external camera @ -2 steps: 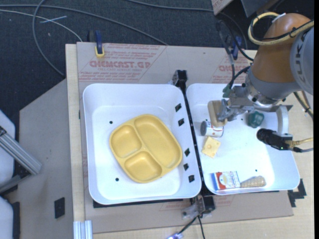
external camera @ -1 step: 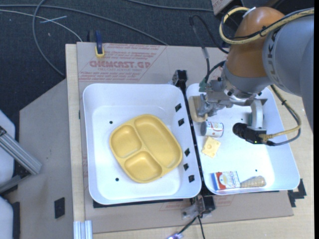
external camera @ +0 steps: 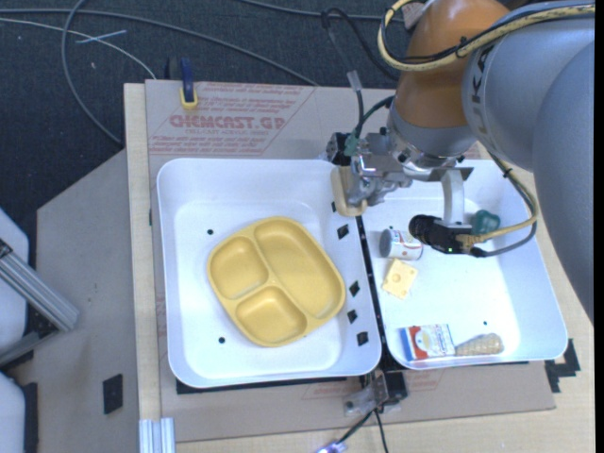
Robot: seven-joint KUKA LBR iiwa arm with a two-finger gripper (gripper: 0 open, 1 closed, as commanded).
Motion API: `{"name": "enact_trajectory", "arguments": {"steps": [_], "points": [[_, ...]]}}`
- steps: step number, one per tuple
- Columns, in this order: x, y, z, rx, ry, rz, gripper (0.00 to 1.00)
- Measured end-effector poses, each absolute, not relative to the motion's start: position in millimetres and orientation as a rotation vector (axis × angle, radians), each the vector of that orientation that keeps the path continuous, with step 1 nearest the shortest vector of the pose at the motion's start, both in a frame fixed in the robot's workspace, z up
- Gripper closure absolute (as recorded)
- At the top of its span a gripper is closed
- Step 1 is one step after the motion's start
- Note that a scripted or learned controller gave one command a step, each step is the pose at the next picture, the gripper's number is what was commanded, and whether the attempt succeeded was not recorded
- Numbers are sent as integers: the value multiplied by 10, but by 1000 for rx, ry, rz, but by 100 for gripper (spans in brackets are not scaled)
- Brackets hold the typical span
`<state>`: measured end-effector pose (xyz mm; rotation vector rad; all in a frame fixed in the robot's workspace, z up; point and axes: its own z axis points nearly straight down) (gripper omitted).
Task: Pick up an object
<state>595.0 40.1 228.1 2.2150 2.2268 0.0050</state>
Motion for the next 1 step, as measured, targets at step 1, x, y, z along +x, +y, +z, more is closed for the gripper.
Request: {"name": "enact_trajectory", "arguments": {"steps": [1], "points": [[6221, 829, 2170, 2218, 2223, 2, 100]]}}
